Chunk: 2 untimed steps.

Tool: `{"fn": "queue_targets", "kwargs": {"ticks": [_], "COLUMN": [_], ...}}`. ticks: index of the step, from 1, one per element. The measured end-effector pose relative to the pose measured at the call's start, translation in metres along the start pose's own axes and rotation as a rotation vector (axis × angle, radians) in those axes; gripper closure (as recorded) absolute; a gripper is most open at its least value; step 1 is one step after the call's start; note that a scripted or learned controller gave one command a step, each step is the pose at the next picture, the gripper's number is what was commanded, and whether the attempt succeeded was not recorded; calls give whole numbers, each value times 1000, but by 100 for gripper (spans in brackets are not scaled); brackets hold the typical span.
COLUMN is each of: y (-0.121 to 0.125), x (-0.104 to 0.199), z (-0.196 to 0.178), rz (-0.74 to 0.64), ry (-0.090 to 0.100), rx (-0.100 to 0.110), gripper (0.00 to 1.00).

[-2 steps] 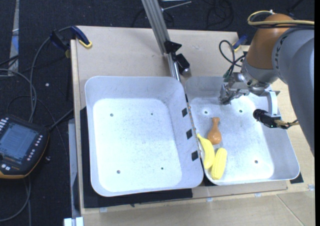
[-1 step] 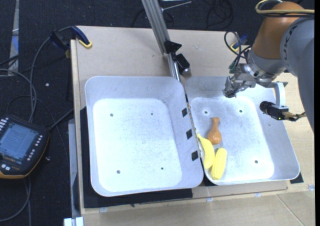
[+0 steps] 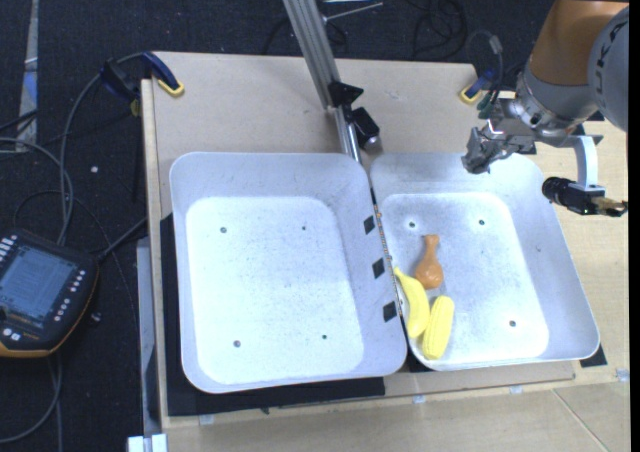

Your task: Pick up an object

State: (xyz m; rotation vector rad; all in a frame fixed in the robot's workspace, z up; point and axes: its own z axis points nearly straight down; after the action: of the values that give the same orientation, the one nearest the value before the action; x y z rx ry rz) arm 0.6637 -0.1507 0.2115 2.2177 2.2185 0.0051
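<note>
The bench carries two shallow white bins side by side. The left bin lies flat. The right bin holds three small things near its left wall.

The arm reaches in from the right, its orange band high at the upper right corner, partly cut off by the frame edge. The grey wrist bends down and leftward, and the gripper hangs above the far rim of the right bin, well apart from the objects. It is dark and small against the bin wall, so I cannot tell how it is set; nothing is seen between its tips.

A yellow banana lies along the left wall of the right bin, touching a second yellow piece just beside it. An orange pear-shaped toy lies just above them, its narrow end pointing away. Its exact form is hard to make out.

A slanted metal rail crosses the bench from the top down to the gap between the bins.
</note>
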Motion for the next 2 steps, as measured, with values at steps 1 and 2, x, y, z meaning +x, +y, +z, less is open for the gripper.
{"fn": "queue_targets", "kwargs": {"ticks": [1,2], "y": [4,-5], "x": [-1,59], "z": [-63,-53], "rz": [0,-4], "ry": [0,2], "rx": [-1,6], "gripper": [100,100]}}
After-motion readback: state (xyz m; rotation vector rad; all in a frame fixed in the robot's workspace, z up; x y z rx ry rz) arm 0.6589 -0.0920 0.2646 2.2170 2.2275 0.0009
